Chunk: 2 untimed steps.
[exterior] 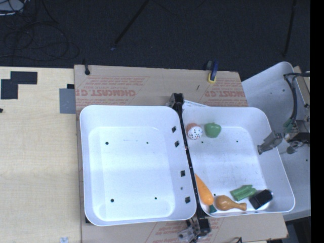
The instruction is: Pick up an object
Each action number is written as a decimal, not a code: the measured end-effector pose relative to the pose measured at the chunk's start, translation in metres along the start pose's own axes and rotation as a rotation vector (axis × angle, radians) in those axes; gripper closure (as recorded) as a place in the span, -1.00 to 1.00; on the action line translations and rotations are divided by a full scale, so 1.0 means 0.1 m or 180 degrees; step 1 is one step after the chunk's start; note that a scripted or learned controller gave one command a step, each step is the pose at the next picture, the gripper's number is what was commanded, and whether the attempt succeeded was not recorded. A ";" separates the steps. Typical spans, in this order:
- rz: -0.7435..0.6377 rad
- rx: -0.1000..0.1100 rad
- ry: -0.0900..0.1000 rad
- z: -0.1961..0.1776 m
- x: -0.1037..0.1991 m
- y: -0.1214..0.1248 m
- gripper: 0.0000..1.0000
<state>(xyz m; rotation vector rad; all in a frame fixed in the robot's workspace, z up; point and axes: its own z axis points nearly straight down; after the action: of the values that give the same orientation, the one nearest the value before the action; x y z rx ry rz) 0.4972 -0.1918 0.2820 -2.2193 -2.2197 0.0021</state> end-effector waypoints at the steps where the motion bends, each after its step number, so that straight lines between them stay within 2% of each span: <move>1: 0.0004 0.0048 0.0018 1.76 -0.20 -0.10 -1.00; 2: -0.0013 -0.0002 0.0005 1.95 0.69 -0.21 -1.00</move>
<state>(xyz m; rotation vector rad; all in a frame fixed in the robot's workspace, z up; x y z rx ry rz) 0.4753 -0.1226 0.0868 -2.2143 -2.2239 -0.0002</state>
